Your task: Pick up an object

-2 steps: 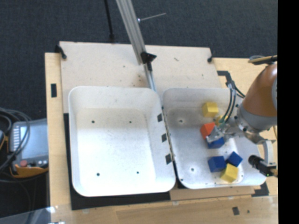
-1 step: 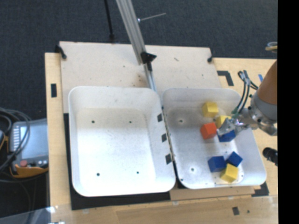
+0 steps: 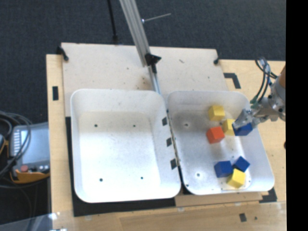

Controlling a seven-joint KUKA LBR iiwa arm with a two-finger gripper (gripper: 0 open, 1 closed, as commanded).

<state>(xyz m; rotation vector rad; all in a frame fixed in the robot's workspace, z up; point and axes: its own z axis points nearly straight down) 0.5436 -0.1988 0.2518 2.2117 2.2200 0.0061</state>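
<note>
Reaching in from the right, the tool point(image 3: 242, 124) sits over the right bin's point(image 3: 192, 184) far right side, its fingers closed on a blue block point(image 3: 243, 128) that appears raised just above the bin floor. Touching that block on its left is a yellow block point(image 3: 227, 127), with an orange block point(image 3: 215, 134) just beside it and another yellow block point(image 3: 216, 112) a little farther back. Near the bin's front corner, two blue blocks point(image 3: 223, 168) point(image 3: 241, 163) and a yellow one point(image 3: 237, 178) cluster together. On the worktop point(image 3: 115, 61), the left bin point(image 3: 79, 100) sits alongside.
</note>
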